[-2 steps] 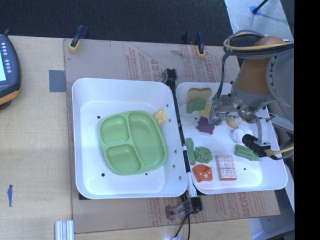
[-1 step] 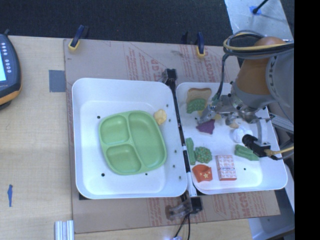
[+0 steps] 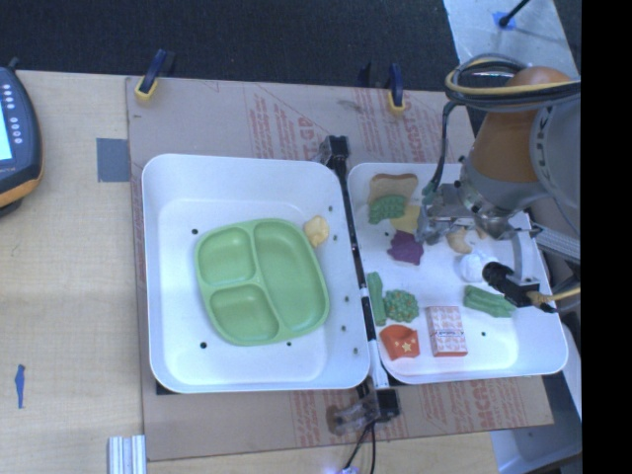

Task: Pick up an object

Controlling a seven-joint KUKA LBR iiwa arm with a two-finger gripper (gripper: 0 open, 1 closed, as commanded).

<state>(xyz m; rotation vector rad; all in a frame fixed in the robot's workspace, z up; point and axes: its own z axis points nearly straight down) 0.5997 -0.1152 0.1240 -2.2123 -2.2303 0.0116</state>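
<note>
- Purple piece [image 3: 405, 248] just left of and below claw [image 3: 432, 227], in right bin [image 3: 538, 354].
- Claw low over bin; cannot tell its state.
- Green piece [image 3: 387, 206] just left, upward.
- Green tray [image 3: 262, 281] far left, in left bin [image 3: 168, 265].

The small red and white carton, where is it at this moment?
The small red and white carton lies in the right bin, near its front edge, just right of the red toy and left of the green toy.
</note>
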